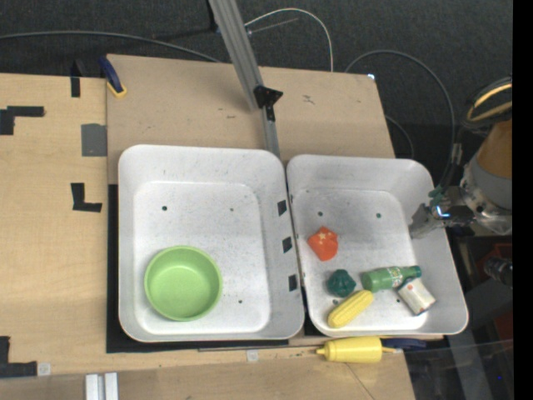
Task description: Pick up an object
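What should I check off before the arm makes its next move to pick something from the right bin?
1. Claw position: at the right bin's right rim, above the wall, not over any object. Not ok for a descent yet.
2. Claw open or shut: cannot tell.
3. Nothing carried already: cannot tell.
4. Isolated target available: the orange-red toy sits apart from the others. Ok.
5. Clutter: the green bottle, white cylinder, dark green piece and yellow corn lie close together. Not ok for a clean grasp.
6. Left bin: the green bowl lies far from the claw. Ok.
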Motion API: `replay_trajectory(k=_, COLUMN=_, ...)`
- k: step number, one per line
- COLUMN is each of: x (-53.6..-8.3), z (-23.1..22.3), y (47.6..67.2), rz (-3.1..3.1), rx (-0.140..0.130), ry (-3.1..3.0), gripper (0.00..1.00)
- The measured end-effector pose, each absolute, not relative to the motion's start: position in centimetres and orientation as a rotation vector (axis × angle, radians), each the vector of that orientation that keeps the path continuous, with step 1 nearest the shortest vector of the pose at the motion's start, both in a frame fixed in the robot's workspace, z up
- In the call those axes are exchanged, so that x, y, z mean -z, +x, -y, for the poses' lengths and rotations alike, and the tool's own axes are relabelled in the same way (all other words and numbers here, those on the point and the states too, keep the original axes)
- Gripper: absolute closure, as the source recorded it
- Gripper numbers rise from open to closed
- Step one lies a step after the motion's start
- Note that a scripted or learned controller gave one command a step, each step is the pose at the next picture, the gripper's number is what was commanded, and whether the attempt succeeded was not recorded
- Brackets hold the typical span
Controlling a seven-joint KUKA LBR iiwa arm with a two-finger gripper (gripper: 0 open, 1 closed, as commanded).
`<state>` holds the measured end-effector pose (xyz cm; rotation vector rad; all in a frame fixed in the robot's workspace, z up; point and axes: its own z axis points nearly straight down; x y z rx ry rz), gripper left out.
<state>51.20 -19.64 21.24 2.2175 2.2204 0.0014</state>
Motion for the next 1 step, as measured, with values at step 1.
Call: replay_trajectory(k=1, x=-26.53, z=19.64, y=51.3, rz=-2.22, rx=-0.002, ry=2.216, gripper=1.0)
